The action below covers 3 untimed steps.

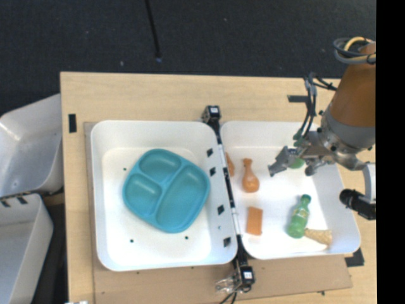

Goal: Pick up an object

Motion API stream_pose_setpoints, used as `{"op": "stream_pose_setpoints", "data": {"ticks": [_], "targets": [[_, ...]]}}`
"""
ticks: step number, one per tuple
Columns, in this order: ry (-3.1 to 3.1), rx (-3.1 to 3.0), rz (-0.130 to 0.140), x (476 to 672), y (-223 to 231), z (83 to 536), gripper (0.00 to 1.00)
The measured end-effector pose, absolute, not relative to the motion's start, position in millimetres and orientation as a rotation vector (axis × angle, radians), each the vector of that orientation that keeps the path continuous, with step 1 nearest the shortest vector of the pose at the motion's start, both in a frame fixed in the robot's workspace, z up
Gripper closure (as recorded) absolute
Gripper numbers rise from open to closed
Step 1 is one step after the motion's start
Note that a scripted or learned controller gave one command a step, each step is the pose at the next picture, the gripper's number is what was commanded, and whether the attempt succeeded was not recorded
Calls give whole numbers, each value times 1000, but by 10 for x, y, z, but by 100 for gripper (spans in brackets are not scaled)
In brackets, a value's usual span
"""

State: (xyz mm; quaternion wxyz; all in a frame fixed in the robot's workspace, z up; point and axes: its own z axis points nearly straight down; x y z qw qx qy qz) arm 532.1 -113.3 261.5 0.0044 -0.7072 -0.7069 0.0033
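Hovering over the right bin (316,249), the gripper (283,161) grasps nothing I can make out.
Whether it is clenched, I cannot tell; below lies the green bottle (299,216).

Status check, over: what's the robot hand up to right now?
Gripper above right bin, holding nothing visible. Green bottle, orange vase, orange block lying untouched. Nothing blocking them.
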Motion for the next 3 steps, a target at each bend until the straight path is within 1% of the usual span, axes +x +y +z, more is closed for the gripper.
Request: {"op": "stream_pose_setpoints", "data": {"ticks": [1,2,3], "targets": [[-2225,-2219,-1,5343,-1131,2674,0],[-2218,-2220,7,5318,-1165,2041,0],[-2218,-2222,6,5309,-1150,1612,0]]}}
